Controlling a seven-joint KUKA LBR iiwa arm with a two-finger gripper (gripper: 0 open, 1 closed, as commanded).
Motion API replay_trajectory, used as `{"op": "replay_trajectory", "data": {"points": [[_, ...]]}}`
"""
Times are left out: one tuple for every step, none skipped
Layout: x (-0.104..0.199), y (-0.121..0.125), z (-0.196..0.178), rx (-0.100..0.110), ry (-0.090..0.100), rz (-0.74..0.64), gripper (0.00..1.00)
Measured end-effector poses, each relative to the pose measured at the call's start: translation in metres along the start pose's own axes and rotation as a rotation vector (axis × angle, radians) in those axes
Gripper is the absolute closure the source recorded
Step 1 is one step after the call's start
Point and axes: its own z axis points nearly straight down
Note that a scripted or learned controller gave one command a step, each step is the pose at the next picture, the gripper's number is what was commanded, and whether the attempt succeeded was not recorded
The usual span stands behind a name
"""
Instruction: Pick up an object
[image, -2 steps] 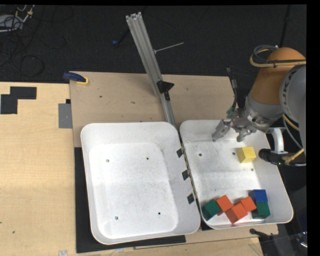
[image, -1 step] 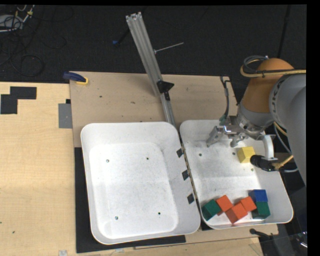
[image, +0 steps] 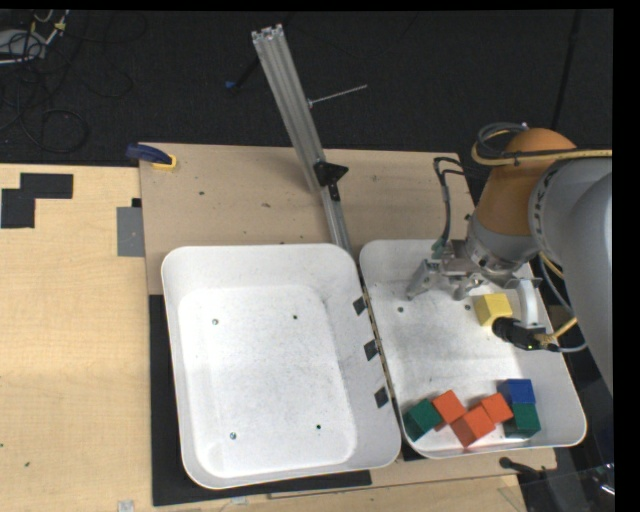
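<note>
A small yellow block (image: 491, 305), square-edged and matte, is seen in the upper half of the speckled white plastic bin (image: 440, 355) with rounded corners, near that bin's far-side wall. It lies just beside the metal two-finger gripper (image: 441, 284), which is poised over the same upper half of the bin. Whether block and gripper touch cannot be told, nor can it be told whether the gripper is spread or pressed together. No object is seen to be held.

The other blocks are gathered in the near corner of this bin, on the side away from its neighbour. A dark green cube (image: 423, 417) is placed at the inner end of the cluster. Orange blocks (image: 474, 425) with sharp edges are packed against it and against each other. A blue cube (image: 518, 391) is set at the outer end, and a second dark green block (image: 523, 421) is tucked just below it, close to the bin's rim. All of them look solid, smooth and unglossy.

Along this bin's inner edge, three small black clips (image: 367, 349) are fixed where it meets the second shallow white bin (image: 195, 300), a wider tray of the same speckled plastic. Its floor is marked by a few tiny dark dots.

Both bins are borne by a pale, wood-grained bench top (image: 70, 330). Beyond the landmark bin's far inner corner, a ribbed aluminium bar (image: 297, 120) is slanted up and away. Much farther along the bench's far edge, a small blue and yellow clamp (image: 151, 155) is found.
</note>
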Motion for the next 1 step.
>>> {"op": "replay_trajectory", "data": {"points": [[0.0000,0.0002,-0.0107,0.000,0.000,-0.002,1.00]]}}
